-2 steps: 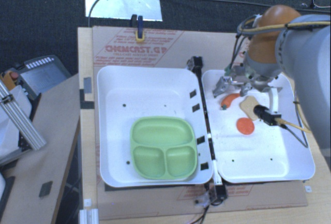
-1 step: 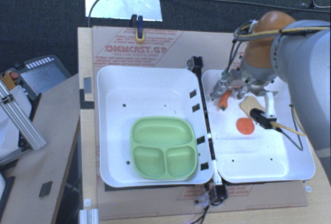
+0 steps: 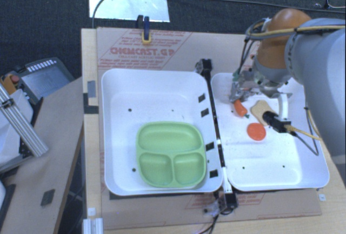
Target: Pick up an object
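On the worktop (image 3: 135,46), the left bin (image 3: 151,92) holds a green divided plate (image 3: 170,153) near its front. In the right bin (image 3: 270,168), a small orange carrot (image 3: 240,109) lies near the back, with the gripper (image 3: 237,95) low just above its upper end; how wide the gripper stands I cannot tell. A round orange slice (image 3: 257,131) and a tan piece (image 3: 259,108) lie just beside the carrot.

cam: overhead, slanted | faces both bins (image 3: 157,92) | range: probably moderate
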Controlling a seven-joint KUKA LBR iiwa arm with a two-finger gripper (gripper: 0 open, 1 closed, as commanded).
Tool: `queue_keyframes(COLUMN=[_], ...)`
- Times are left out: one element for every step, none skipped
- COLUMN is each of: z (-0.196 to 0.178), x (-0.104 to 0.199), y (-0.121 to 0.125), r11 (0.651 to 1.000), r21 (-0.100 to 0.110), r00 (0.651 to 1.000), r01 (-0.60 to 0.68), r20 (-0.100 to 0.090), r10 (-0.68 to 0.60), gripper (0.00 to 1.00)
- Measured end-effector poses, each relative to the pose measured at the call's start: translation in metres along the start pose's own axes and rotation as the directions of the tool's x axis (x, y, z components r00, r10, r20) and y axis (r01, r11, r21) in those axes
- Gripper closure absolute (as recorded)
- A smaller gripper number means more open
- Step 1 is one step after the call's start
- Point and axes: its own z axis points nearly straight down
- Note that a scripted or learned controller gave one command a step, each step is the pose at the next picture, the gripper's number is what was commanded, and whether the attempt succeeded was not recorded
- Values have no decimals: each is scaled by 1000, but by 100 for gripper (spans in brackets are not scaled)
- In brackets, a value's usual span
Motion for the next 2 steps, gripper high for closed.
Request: queue_keyframes(z=[-44,-88], x=[2,3], y=[4,6], r11=[1000,1000], r21=[-1,-1], r00=[1000,1000], r01=[2,3], r20=[-1,-1], r10=[-2,-3], gripper=[100,100])
